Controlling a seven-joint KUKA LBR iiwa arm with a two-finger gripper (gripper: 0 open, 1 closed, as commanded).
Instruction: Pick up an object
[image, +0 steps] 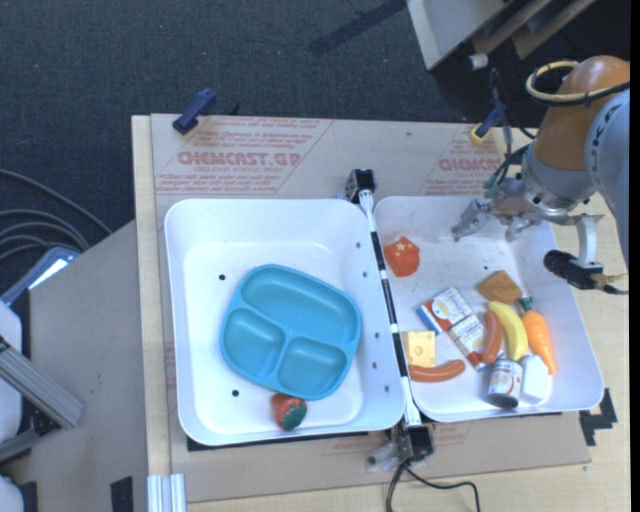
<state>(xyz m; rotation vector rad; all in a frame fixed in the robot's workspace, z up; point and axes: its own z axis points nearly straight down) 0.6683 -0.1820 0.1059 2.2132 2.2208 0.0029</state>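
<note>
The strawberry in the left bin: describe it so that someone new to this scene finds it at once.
Start at the left bin, which holds a blue divided tray. Just past the tray's near edge, by the bin's front wall, lies the strawberry. It is small and red with a green cap, and apart from the tray it is the one item in that bin.
</note>
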